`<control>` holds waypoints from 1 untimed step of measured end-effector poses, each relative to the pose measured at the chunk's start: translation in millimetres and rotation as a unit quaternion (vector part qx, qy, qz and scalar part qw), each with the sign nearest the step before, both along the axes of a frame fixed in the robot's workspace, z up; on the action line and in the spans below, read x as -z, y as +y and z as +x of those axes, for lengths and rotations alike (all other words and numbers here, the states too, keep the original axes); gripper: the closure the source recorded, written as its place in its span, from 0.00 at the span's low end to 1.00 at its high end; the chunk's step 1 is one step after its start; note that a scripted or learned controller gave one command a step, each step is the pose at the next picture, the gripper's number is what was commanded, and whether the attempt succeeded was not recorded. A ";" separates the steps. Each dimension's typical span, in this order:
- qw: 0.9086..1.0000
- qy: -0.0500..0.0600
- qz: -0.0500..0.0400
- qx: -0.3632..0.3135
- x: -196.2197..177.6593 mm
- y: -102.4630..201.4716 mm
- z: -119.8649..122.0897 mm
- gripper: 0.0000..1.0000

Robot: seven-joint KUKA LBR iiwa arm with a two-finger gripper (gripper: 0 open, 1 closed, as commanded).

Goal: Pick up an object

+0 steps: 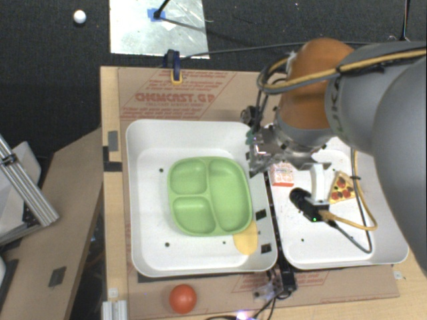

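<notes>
Grey arm w/ orange band [313, 92] comes in from the right on my feed. Its jaws sit low over the wall between the two shallow white bins, at the far end. Can't tell if the jaws are spread or pressed together, as the wrist blocks it.

Right bin [387, 245]: a small red-and-white printed card [283, 174] lies just beside the jaws, w/ a toy pizza slice [341, 187] near it.

Left bin [133, 199]: a pale green three-compartment plastic plate [209, 195] has a yellow banana-shaped piece [245, 242] touching its near-right corner.

A red ball [182, 297] sits on the desk [213, 85] in front of the left bin.
</notes>
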State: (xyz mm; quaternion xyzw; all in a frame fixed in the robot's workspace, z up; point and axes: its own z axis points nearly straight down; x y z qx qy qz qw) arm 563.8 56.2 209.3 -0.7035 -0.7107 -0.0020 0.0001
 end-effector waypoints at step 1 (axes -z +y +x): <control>1.000 0.000 0.000 0.000 -5.9 47.0 14.5 1.00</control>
